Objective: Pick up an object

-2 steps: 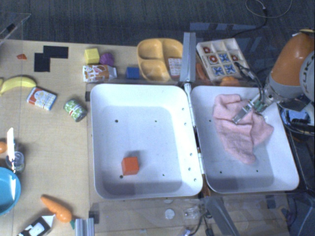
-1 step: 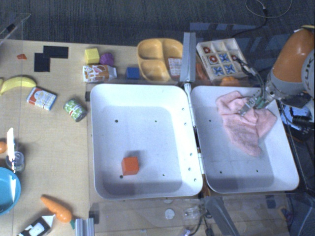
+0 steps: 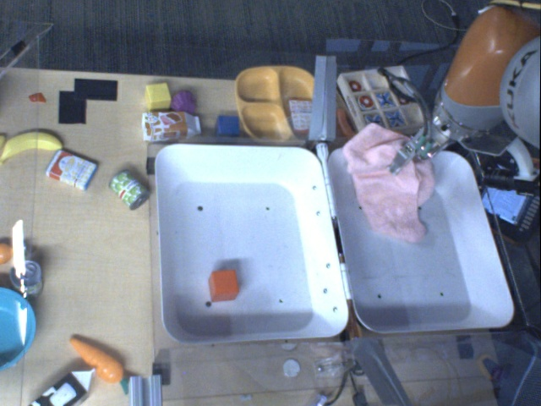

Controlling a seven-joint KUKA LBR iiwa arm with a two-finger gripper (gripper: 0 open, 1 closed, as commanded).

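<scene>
You have two shallow white bins side by side on the bench (image 3: pixel 101 244). The left bin (image 3: pixel 245 163) holds one thing, a small orange block (image 3: pixel 224 285) lying near its front left corner. The right bin (image 3: pixel 456 303) also holds one thing, a pink cloth (image 3: pixel 385 189) crumpled in its back half, with its upper edge riding up against the bin's back wall. The gripper (image 3: pixel 409 154) is down on the cloth's upper right part, and its fingers look pinched on a raised fold of the fabric, though they are small and blurred, so take that as likely and not certain. Behind it you see the arm's orange band (image 3: pixel 482 57) at the upper right. Outside the bins, count along the back: one yellow block (image 3: pixel 157 96), one purple piece (image 3: pixel 183 102), one small printed carton (image 3: pixel 171 125), one blue block (image 3: pixel 226 125), one yellow divided dish (image 3: pixel 272 100) and one tic-tac-toe board (image 3: pixel 376 96) behind the right bin. On the left of the bench you have one banana (image 3: pixel 30 145), one red-and-white box (image 3: pixel 71 169), one green can on its side (image 3: pixel 129 189), one blue bowl (image 3: pixel 13 328) at the edge and one carrot (image 3: pixel 97 359) near the front. Two black shapes (image 3: pixel 84 98) lie flat at the back left.
</scene>
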